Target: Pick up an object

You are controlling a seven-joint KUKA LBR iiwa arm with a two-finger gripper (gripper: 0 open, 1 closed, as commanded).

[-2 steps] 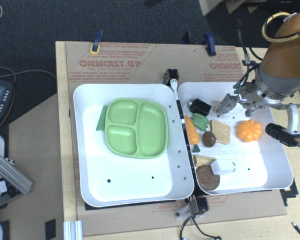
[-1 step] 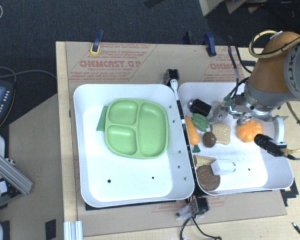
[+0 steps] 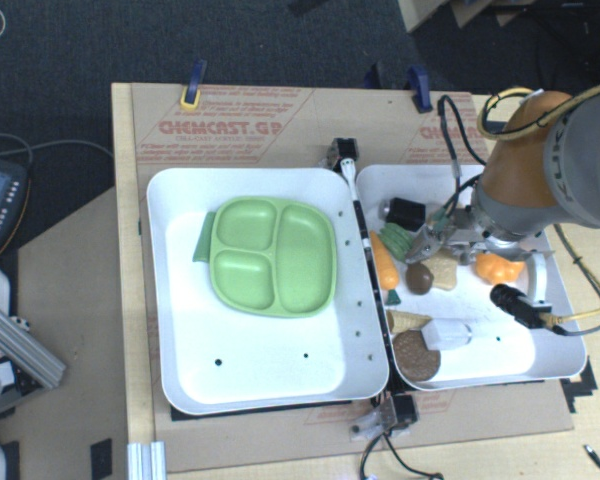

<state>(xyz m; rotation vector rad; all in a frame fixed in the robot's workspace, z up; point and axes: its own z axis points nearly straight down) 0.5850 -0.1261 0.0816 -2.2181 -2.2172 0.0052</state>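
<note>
My gripper (image 3: 448, 245) hangs low over the middle of the right bin (image 3: 540, 363), under the grey and orange wrist. Just below it lie a tan block (image 3: 443, 273) and a brown ball (image 3: 418, 279). To its left a green piece (image 3: 396, 240) rests beside an orange carrot (image 3: 383, 260) along the bin's left wall. A black block (image 3: 406, 211) sits at the back left. An orange object (image 3: 500, 267) lies to the gripper's right, partly hidden by the arm. I see nothing lifted off the bin floor.
In the left bin (image 3: 180, 348) lies a green divided plate (image 3: 275, 256). At the front of the right bin are a brown round disc (image 3: 416, 354), a white object (image 3: 450, 334) and a tan wedge (image 3: 408, 320).
</note>
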